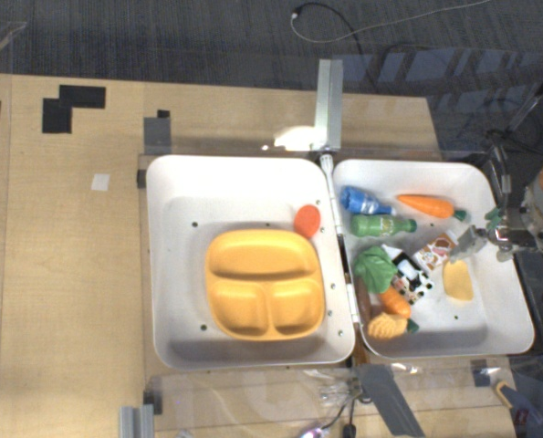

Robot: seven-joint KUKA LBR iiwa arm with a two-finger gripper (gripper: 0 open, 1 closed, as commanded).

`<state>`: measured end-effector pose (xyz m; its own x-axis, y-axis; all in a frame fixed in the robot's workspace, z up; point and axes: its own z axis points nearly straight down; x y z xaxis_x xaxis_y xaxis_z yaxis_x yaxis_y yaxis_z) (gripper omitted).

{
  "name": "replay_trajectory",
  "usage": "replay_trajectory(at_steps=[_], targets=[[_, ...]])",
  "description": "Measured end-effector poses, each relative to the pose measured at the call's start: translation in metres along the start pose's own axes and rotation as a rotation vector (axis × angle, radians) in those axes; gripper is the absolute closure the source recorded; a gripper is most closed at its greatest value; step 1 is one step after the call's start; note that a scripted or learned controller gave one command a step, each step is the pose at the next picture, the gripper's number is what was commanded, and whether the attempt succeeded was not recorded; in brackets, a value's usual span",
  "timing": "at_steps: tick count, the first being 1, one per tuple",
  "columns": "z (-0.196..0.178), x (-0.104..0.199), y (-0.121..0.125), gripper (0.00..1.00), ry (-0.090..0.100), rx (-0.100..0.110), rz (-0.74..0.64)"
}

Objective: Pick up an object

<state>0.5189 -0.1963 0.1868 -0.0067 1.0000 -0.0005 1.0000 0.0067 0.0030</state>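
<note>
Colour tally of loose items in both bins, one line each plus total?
Left bin:
Yellow: 1, divided tray
Orange-red: 1, small ball
Right bin:
Blue: 1, bottle
Green: 2, bottle, leafy piece
Orange: 2, carrot, small piece
Yellow: 2, flat wedge, ridged piece
Black-and-white: 1, cow-patterned toy
Total: 10

Robotics lab bench: pale wooden tabletop (61, 272) with black marker patches (70, 106), two white bins (166, 245) left of gripper (479, 237), metal bracket post (329, 108) between them, loose cable (344, 26) on dark carpet (161, 16) beyond, toy food props.
</note>
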Motion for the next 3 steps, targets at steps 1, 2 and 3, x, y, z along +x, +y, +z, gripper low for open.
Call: replay_trajectory(at_steps=[1,2,3], targets=[[0.08,0.013,0.038,0.0,0.0,-0.003,0.097],[0.073,0.037,0.025,0.0,0.001,0.0,0.141],[0.094,0.023,0.082,0.0,-0.006,-0.017,0.055]])
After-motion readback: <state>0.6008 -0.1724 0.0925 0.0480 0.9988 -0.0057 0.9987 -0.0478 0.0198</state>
